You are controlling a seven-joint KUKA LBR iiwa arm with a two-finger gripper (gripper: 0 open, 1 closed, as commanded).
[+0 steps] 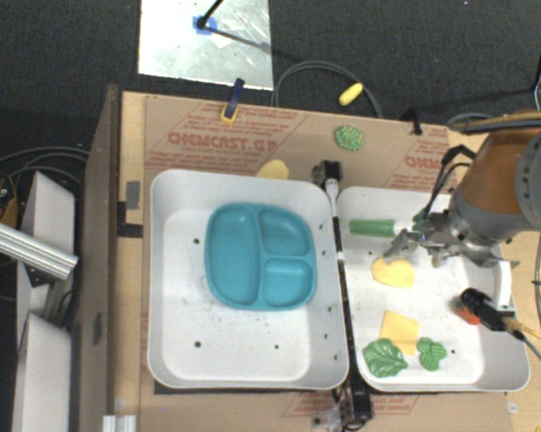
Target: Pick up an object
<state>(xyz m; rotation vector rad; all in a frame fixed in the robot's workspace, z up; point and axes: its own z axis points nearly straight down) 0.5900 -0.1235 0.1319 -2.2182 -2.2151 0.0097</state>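
Far left of the bench: the white left bin point(178, 343), with a teal divided plate point(260, 256) lying flat in its middle, three compartments up. Behind it, brown cardboard point(220, 142) printed in red, readable as "CHEMCAST GP". Further back, on the dark floor, a shiny foil sheet point(209, 31). On the cardboard just behind the left bin's back rim, a pale yellow slice point(274, 170); a little to the right, a knobbly green ball point(349, 137).

Right of the central divider: the white right bin point(509, 366). Near its back left corner, a green cylinder point(372, 228) lying on its side. Just in front of that, a yellow piece point(394, 273) flat on the bin floor. Toward the front, a yellow block point(399, 327), touching a green leaf point(385, 359), with a small green piece point(431, 354) just beside.

Reaching in from the right, low over the bin: the gripper point(405, 249), right above the yellow piece's back edge and close to the cylinder. Cannot tell how far open, nor whether touching anything. More red print at the cardboard's right end, too cut off to read.
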